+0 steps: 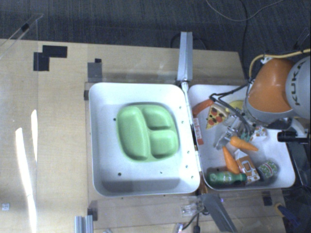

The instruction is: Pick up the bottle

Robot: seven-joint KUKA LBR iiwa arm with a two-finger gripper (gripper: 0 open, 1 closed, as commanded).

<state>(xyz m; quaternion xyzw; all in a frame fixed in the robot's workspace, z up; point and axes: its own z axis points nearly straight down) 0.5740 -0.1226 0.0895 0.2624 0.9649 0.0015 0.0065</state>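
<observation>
The bottle (pixel 226 177) is green with a dark cap. It lies on its side along the front wall of the right bin (pixel 209 149). My gripper (pixel 227 136) hangs over the middle of that bin, reaching in from the right below the orange band of the arm (pixel 272 89). It is well behind the bottle and apart from it. An orange carrot (pixel 243 143) lies right beside the gripper, and a second carrot (pixel 231 160) lies between the gripper and the bottle.
The right bin also holds a pizza slice toy (pixel 215 115), a yellow item (pixel 237 104), an orange carton (pixel 248 167) and a green can (pixel 268 169) next to the bottle. The left bin (pixel 102 130) holds a green divided plate (pixel 147 131).
</observation>
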